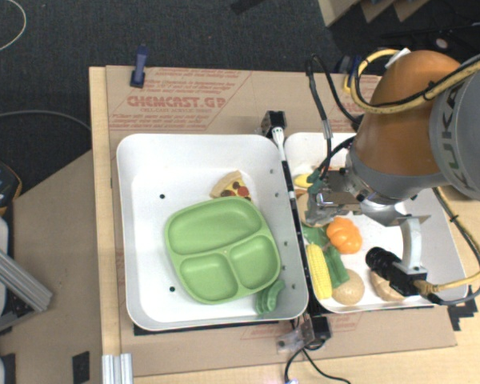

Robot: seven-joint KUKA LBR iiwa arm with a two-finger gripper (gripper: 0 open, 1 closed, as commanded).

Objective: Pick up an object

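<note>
My gripper [320, 206] hangs low over the left side of the right bin [308, 145], under the orange wrist. Right below it lies a round orange toy fruit [344, 234], touching or nearly touching the gripper's lower edge. A yellow corn cob [318, 266] and a green vegetable [337, 267] lie side by side beneath the fruit. A beige potato-like piece [348, 292] sits at the bin's front. A yellow item [302, 181] peeks out left of the gripper. The arm hides much of the bin.
The left bin [140, 214] holds a green divided plate [222, 250], a pizza slice toy [230, 186] behind it, and a small green piece [270, 298] at the plate's front right. The wall between the bins runs just left of the gripper.
</note>
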